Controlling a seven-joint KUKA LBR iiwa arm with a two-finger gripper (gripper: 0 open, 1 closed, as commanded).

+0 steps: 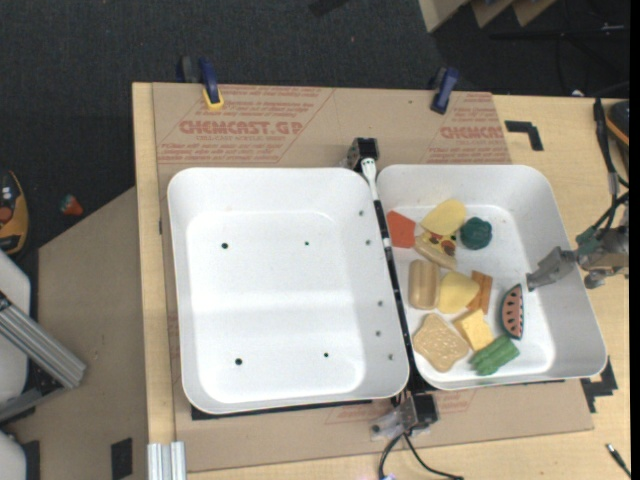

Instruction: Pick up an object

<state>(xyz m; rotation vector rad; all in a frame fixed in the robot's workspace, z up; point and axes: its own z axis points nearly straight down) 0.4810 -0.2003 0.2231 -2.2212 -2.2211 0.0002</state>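
Note:
The right bin (530, 193) holds a cluster of toy food along its left half. There is a red-orange piece (400, 230), a yellow piece (447, 216), a teal ball (476, 233), a tan bread piece (424, 285) and a yellow block (458, 293). Nearer the front lie a watermelon slice (512, 311), a round cracker (440, 341), a yellow wedge (477, 329) and a green vegetable (495, 356). My gripper (556, 266) reaches in over the right bin's right side, just up and right of the watermelon slice. Nothing is seen in its grasp.
The left bin (200, 208) sits beside the right one, and a black clip (362, 153) stands where their rims meet at the back. Both bins rest on a brown board (300, 118), held by blue clamps (210, 80). Cables hang at the right edge (615, 198).

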